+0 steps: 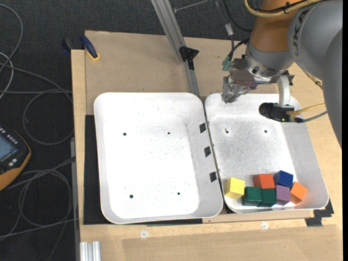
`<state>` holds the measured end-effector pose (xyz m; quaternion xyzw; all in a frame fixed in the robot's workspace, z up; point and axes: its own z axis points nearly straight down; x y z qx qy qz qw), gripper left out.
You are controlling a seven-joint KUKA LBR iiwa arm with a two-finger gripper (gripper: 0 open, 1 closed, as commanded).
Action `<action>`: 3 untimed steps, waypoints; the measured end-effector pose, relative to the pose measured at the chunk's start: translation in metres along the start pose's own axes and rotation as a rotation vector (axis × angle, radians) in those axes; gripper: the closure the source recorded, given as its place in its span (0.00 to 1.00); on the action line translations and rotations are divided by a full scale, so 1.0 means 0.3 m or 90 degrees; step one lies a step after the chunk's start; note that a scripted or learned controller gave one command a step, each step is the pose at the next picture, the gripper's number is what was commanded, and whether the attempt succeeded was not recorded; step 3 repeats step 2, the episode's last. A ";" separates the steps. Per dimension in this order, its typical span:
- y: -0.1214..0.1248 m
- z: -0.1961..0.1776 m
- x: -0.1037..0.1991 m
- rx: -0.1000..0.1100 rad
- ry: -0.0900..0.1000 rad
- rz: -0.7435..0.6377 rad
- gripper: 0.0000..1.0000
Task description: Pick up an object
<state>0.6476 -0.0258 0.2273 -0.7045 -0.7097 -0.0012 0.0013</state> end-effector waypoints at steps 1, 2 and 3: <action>0.009 0.020 0.164 0.001 -0.001 0.001 1.00; 0.026 -0.025 0.371 -0.002 0.000 0.000 1.00; 0.026 -0.025 0.371 -0.002 0.000 0.000 1.00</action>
